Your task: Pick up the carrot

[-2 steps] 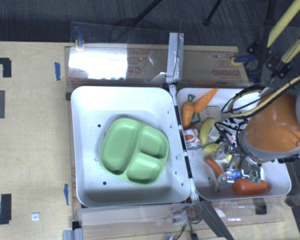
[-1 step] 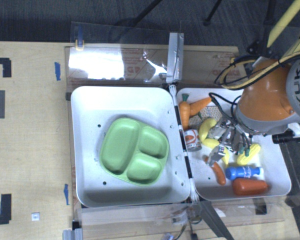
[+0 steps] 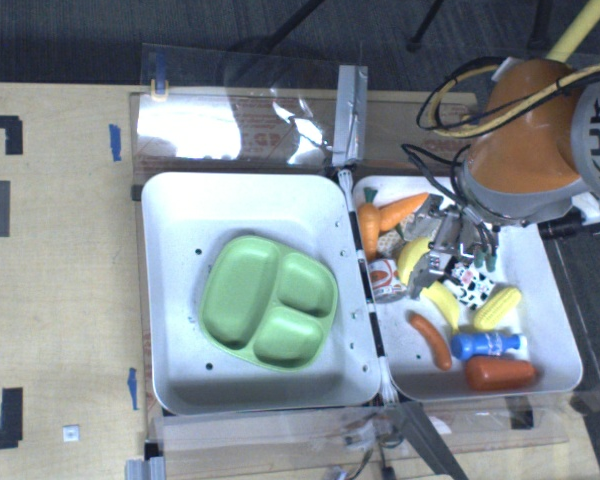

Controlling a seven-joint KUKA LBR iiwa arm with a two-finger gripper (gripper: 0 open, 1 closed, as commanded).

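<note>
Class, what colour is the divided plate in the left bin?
Light green, seen in the camera view.

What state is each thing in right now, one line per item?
carrot: lying in the right bin's far left corner, not lifted.
gripper: low over the right bin's pile, just right of the carrot.
green tray: flat in the left bin, compartments bare.
right bin: crowded with toy food.
blue bottle: on its side.
</note>
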